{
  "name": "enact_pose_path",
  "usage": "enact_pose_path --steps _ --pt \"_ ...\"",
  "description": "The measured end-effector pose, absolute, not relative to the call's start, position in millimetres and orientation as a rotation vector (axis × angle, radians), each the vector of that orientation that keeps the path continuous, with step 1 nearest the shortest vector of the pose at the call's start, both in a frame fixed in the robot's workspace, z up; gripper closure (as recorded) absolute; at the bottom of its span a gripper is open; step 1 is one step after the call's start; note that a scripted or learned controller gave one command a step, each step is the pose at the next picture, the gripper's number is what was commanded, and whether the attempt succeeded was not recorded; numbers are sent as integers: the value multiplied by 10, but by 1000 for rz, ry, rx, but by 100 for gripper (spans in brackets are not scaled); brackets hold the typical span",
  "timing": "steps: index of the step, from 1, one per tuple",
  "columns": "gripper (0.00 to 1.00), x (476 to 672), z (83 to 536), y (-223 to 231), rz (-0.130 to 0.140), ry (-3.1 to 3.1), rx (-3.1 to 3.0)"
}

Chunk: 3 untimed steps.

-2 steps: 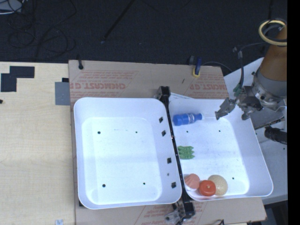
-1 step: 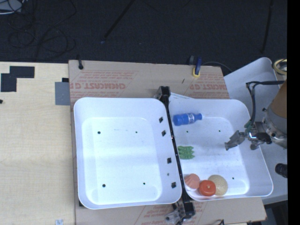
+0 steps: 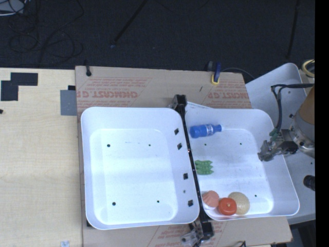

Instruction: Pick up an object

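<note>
Four small things lie in the right bin [image 3: 280, 197], none of them lifted; a blue bottle [image 3: 205, 130] lies on its side at the far left of that bin, just beside the divider between the two bins, its paler cap end pointing right; nearer and a little right of centre of the divider, a small green object [image 3: 203, 167] rests on the bin floor, its exact shape too small to tell; in the near left corner three rounded pieces sit clustered together, a pinkish one [image 3: 210, 198] on the left, a red disc [image 3: 227, 206] in the middle and touching it, and a pale tan round one [image 3: 240, 201] on the right, partly behind the red disc; the gripper [image 3: 268, 152] is over the right edge of the same bin, well apart from all of these things, with nothing seen between its tips; whether it is spread or pressed together cannot be told, since it reads as a small grey and dark cluster; the arm [image 3: 308, 112] comes in from the right, its wrist reaching leftward, with a dark cable [image 3: 279, 104] looping above it; the left bin [image 3: 87, 163] is beside the right one, their walls meeting along a dark clipped strip [image 3: 186, 153]; both bins rest on a brown cardboard sheet [image 3: 133, 86] printed with red lettering, on a pale wooden bench [image 3: 36, 163].
</note>
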State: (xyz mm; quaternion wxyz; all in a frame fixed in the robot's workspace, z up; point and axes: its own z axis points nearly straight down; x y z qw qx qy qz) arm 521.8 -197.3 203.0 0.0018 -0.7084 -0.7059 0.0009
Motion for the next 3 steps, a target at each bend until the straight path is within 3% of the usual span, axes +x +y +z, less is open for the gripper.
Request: enact_pose_path --steps 1,2,3 --pt "100 5635 2920 -2151 -6 -2230 -2227" --pt "100 5091 3217 -2137 0 -2220 -2224" --pt "100 4764 3607 -2146 -1 -2219 -2227"
